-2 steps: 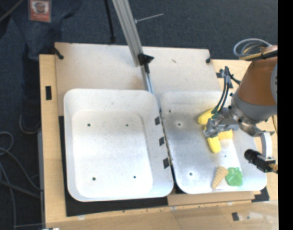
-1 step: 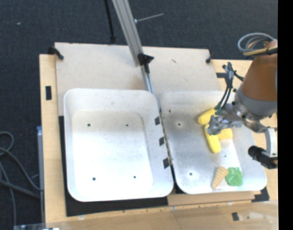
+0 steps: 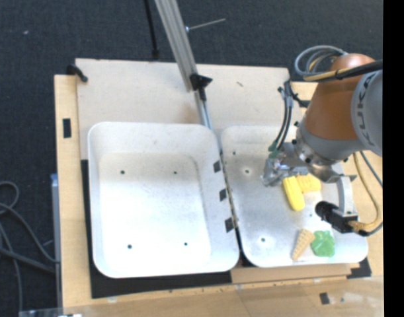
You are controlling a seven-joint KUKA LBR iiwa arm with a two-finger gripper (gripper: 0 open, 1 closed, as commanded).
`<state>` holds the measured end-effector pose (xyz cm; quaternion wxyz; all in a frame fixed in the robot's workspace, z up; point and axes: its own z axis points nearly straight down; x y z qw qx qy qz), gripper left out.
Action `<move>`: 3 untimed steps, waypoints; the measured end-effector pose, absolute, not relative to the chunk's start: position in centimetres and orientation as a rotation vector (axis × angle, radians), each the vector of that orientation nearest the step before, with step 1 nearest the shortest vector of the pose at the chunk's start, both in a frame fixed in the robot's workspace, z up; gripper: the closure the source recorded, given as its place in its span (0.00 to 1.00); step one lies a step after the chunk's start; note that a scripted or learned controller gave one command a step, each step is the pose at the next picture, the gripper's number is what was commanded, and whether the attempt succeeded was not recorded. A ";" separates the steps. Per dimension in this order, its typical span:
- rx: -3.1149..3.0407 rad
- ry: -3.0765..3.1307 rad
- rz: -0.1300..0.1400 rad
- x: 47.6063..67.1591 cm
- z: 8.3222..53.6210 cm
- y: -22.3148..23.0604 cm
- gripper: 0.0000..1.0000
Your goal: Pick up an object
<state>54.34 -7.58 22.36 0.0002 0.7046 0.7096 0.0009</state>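
At the near right of the right bin (image 3: 254, 197) lie a green toy (image 3: 323, 244) and a tan cone (image 3: 302, 244), side by side. Farther back, yellow corn (image 3: 297, 189) lies just beside the gripper (image 3: 276, 174); I cannot tell its opening.

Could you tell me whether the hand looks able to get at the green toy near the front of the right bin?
Probably yes. The green toy lies uncovered in the right bin, beside a cone-shaped piece. The hand sits over the same bin, further back, with nothing stacked on the toy.
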 end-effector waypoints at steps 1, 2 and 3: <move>2.214 2.230 0.002 55.6 21.8 -2.4 1.00; 2.213 2.229 0.004 56.2 23.1 1.9 1.00; 2.213 2.230 0.002 57.1 22.7 7.2 1.00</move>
